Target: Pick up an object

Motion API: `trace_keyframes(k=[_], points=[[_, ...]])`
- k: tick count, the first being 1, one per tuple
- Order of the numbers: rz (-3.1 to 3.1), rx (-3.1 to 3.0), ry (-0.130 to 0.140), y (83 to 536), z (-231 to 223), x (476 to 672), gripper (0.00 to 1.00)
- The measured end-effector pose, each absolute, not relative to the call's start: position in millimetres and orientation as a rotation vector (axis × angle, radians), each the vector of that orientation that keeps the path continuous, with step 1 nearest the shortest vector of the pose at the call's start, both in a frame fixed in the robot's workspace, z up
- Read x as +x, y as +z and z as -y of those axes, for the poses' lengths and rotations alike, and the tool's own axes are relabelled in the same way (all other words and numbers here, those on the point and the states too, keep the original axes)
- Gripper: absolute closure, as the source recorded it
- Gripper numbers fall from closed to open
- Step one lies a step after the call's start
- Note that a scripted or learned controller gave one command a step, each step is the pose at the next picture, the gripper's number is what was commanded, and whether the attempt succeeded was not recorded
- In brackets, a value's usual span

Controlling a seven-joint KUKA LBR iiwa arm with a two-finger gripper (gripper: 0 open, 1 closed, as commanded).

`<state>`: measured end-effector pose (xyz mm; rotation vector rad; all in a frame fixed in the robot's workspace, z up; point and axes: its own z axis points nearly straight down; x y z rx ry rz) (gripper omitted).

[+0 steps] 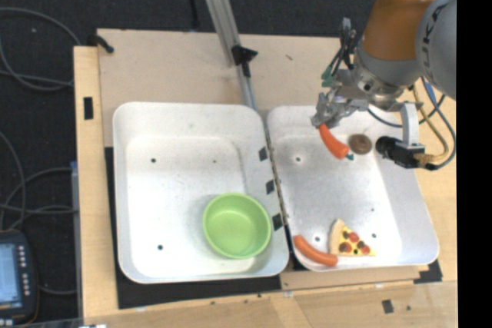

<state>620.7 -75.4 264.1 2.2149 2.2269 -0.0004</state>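
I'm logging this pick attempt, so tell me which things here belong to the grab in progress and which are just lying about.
In play:
- gripper, above the right white bin
- orange carrot-shaped toy, right under the gripper

Lying about:
- small brown round piece
- toy pizza slice
- orange-red toy sausage
- green plastic bowl in the left white bin

Bowl (237, 224) in left bin (154, 127); pizza slice (350, 240), sausage (314, 250) in right bin (400, 211).

Arm (407, 19) cut off at right edge; fingertips of gripper (329, 117) too small to tell
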Motion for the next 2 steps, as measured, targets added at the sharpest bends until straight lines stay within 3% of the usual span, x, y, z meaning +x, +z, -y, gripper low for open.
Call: trace_keyframes(k=[2], points=[[-2.226, 2.214, 0.001, 242, -13, 650.5, 1.0]])
